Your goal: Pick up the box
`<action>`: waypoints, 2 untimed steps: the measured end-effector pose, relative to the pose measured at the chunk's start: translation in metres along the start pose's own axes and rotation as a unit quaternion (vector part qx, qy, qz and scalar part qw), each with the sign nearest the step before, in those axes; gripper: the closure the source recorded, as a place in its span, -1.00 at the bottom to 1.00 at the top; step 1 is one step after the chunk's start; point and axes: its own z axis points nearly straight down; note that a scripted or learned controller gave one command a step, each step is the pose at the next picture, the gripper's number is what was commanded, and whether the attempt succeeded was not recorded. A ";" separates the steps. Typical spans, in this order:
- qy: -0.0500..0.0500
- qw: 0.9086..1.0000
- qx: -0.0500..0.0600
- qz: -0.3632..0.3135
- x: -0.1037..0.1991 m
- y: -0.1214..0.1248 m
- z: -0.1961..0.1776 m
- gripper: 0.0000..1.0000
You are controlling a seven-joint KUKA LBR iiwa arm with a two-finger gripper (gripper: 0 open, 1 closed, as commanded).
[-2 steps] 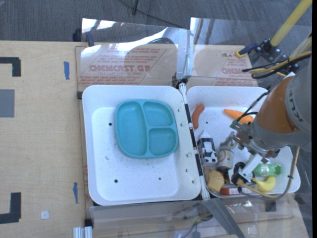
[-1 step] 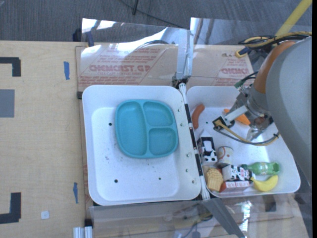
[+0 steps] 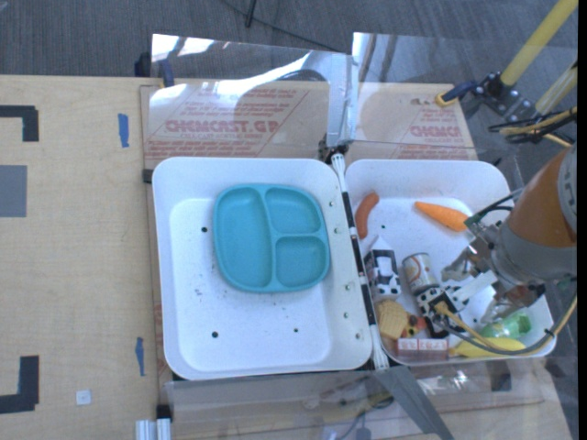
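Observation:
A small black-and-white box [image 3: 382,275] lies in the right bin [image 3: 404,174], close to the divider. My gripper [image 3: 457,276] hangs low over the same bin, a short way to the box's right, with a small can [image 3: 415,268] between the two. Nothing visibly sits in the gripper. A flat red-and-white packet [image 3: 418,344] lies against the bin's front wall.
The right bin also holds a sausage [image 3: 365,214], a carrot [image 3: 442,215], a yellow waffle-like piece [image 3: 393,317], a banana [image 3: 477,346] and a green item [image 3: 515,324]. In the left bin [image 3: 183,273] sits a teal divided plate [image 3: 271,237].

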 end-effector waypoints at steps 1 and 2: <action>-0.002 0.986 0.001 0.166 0.048 0.073 -0.093 -1.00; 0.003 0.983 0.004 0.184 -0.017 0.062 0.017 -1.00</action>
